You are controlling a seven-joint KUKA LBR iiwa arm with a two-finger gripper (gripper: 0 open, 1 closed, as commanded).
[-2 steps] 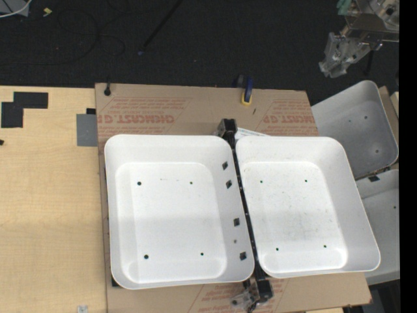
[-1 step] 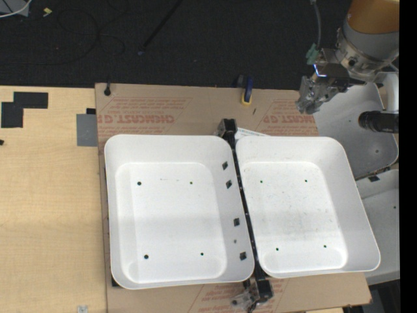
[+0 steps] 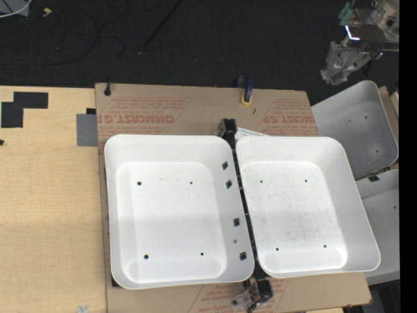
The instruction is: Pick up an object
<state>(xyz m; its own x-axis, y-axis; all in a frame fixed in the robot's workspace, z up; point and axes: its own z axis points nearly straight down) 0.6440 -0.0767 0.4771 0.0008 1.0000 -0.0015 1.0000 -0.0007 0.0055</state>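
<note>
My gripper [image 3: 340, 62] hangs at the top right, over the dark floor beyond the bench's far right corner, with the wrist [image 3: 368, 25] above it. It is high up and well away from both bins. The left white bin [image 3: 171, 214] and the right white bin [image 3: 296, 207] lie side by side on the bench, showing their bare white floors with small dark holes. I see nothing held by the gripper.
A brown cardboard sheet [image 3: 169, 113] lies under both bins. A blue and yellow clamp [image 3: 247, 91] sits at its far edge. Black clips [image 3: 229, 168] run along the seam between the bins. A grey metal plate [image 3: 361, 126] leans at the right.
</note>
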